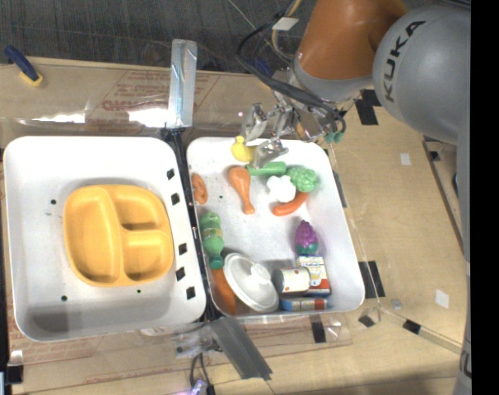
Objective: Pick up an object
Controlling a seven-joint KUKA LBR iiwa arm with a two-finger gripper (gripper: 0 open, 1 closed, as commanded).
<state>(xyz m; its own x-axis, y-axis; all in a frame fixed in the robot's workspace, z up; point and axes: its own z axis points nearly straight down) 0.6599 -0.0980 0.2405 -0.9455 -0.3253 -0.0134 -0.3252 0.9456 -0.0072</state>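
My gripper (pixel 268 141) hangs over the far edge of the right bin (pixel 345 220), under the orange wrist band. Just to its left lies a small yellow toy (pixel 241 148). Directly below it rests a green vegetable piece (pixel 266 169), with an orange drumstick-shaped toy (pixel 243 188) alongside. Broccoli (pixel 303 178), a white cauliflower piece (pixel 281 189) and a red-orange pepper (pixel 288 206) cluster to the right. The view shows nothing held in the gripper.
The right bin also holds purple grapes (pixel 305 237), an orange sausage (pixel 199 188), a green cob (pixel 211 235), a white bowl (pixel 251 282), a small can (pixel 292 281) and a carton (pixel 315 271). A yellow divided tray (pixel 118 235) lies in the left bin (pixel 27 179).
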